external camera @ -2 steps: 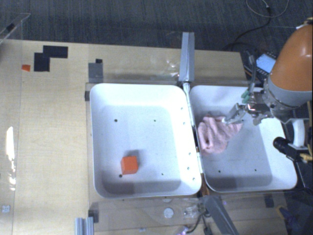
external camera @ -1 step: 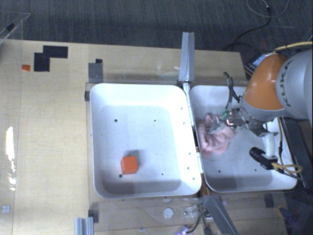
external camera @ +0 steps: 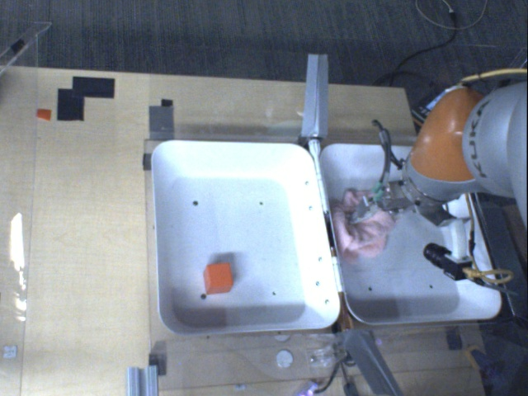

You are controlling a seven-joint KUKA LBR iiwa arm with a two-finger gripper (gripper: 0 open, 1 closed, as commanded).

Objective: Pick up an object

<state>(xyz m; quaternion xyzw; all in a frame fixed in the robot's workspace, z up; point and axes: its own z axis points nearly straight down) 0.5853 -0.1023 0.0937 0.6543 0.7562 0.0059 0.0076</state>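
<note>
Arm: the grey KUKA arm (external camera: 495,139), orange band above the wrist, reaches in from 3 o'clock over the right bin (external camera: 412,299).
Gripper: the gripper (external camera: 371,205) sits low over the bin's 9 o'clock side, its tip at the pink cloth (external camera: 363,231); whether the fingers are spread or pinching the fabric cannot be told.
Pink cloth: crumpled against the right bin's left wall, beside the divider.
Orange block (external camera: 219,278): alone in the left bin (external camera: 239,167), toward 7 o'clock.
Bench (external camera: 82,246): pale wood, with black blocks (external camera: 81,97) at 10 o'clock.
</note>
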